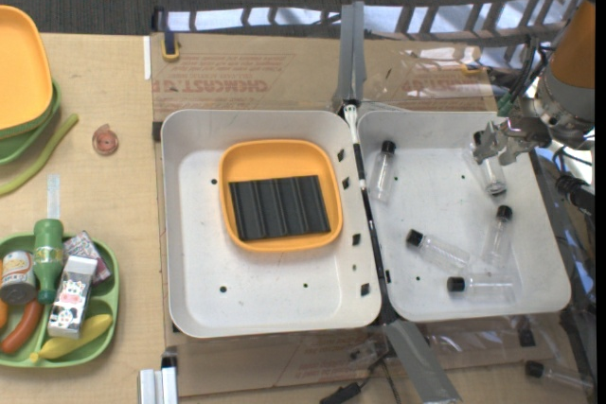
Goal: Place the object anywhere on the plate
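Note:
An orange plate sits in the left bin. On it lies a dark grey ridged slab that covers most of its middle. Several clear vials with black caps lie in the right bin: one near the left wall, one at the centre, and others to the lower right. My gripper hangs at the right bin's far right side, over or at the top end of another clear vial. I cannot tell whether it is touching that vial.
Cardboard lies under and behind both bins. On the bench to the left are a stack of orange and green dishes, a small pink thing, and a green plate of toy food. A metal rail runs behind the right bin.

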`<state>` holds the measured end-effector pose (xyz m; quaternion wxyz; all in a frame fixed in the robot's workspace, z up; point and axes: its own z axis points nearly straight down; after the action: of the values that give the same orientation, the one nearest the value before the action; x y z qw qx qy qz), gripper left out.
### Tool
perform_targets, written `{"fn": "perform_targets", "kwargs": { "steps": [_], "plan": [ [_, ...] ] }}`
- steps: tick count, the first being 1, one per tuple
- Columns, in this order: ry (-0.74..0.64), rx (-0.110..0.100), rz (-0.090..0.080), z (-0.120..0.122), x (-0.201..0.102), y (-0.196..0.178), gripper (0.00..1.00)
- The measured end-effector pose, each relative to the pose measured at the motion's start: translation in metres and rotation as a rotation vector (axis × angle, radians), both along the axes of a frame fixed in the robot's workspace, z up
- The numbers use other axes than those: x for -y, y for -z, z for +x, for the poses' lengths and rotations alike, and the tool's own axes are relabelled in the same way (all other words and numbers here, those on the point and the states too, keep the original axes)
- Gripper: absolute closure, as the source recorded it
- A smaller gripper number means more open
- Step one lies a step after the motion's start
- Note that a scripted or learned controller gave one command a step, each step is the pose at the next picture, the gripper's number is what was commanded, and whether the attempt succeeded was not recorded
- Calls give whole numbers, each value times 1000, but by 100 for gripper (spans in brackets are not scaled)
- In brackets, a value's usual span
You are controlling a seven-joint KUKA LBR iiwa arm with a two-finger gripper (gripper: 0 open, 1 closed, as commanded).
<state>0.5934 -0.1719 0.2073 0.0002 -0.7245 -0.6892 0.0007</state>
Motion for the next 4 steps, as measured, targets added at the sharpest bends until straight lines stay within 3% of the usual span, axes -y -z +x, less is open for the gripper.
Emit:
{"fn": "perform_targets", "kwargs": {
  "steps": [1, 2, 3, 4],
  "plan": [
    [425, 0, -2, 23, 30, -37, 100],
    [127, 1, -2, 66, 37, -63, 100],
    [-58, 0, -1, 66, 44, -177, 100],
    [-359, 1, -2, 66, 50, -231, 100]
  ]
}}
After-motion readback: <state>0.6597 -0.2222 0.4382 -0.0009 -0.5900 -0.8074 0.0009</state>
